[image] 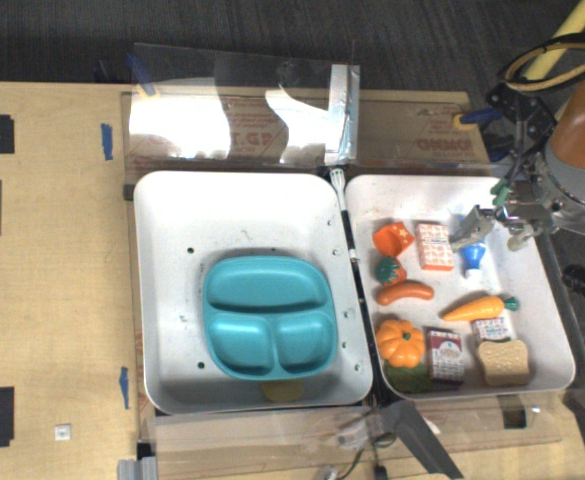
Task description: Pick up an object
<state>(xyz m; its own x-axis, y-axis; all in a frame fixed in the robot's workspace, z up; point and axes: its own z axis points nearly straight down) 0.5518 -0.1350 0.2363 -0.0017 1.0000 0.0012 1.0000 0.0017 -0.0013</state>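
Observation:
The right bin [557, 313] holds several toy foods: an orange pepper [393, 238], a white and orange box [433, 245], a red sausage [404, 292], a carrot [477, 308], a pumpkin [402, 340], a dark red box [445, 354] and a bread slice [504, 361]. My gripper [472, 231] hangs over the upper right part of this bin, reaching in from the right. A small blue and white item [472, 258] lies just below it. I see nothing held.
The left bin [162, 268] carries a teal divided plate [269, 315]. A clear plastic sheet [272, 118] stands behind the bins. Cables and the arm's wrist [562, 168] crowd the right bin's far right rim.

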